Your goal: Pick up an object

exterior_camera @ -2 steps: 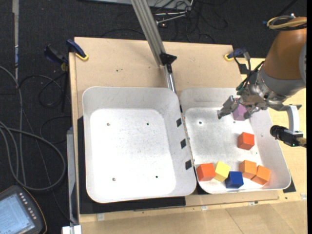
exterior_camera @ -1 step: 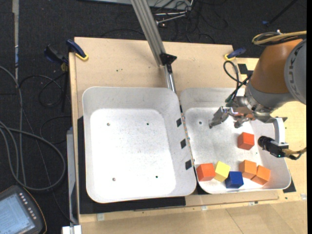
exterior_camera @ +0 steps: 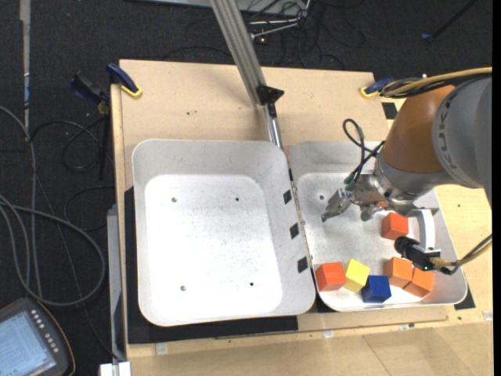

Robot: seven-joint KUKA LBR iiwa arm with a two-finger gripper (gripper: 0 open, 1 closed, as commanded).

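While over right bin: pincer (exterior_camera: 338, 204), jaws slightly apart, holding nothing
Blocks: orange (exterior_camera: 330, 276), yellow (exterior_camera: 357, 273), blue (exterior_camera: 376, 288) near front rim

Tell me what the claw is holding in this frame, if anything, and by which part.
Nothing. The claw hangs over bare floor of the right bin, with no block between its fingers. The blocks lie apart from it, along the near edge and to the right.
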